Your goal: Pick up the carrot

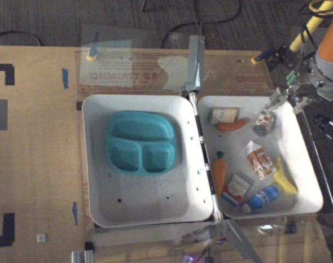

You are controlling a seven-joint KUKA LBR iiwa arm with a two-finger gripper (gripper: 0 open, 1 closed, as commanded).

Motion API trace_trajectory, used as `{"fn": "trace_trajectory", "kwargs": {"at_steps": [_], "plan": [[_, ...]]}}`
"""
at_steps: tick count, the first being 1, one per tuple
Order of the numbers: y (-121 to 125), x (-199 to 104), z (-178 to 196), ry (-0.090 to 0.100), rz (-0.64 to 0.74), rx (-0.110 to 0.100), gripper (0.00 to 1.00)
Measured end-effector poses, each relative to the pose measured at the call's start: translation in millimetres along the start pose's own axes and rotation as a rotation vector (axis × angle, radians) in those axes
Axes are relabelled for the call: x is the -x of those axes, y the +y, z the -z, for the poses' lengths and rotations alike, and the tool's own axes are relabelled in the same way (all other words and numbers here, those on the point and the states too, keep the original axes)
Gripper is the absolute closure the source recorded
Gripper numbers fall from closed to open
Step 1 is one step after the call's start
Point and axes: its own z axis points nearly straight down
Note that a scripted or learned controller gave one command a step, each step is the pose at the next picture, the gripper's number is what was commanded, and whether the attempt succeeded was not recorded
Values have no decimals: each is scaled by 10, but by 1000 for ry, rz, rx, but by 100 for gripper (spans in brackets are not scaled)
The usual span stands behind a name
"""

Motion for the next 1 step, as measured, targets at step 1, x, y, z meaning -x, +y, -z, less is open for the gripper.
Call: {"fn": "trace_trajectory", "kwargs": {"at_steps": [1], "plan": [[-842, -203, -1374, 1, 42, 1, 0]]}}
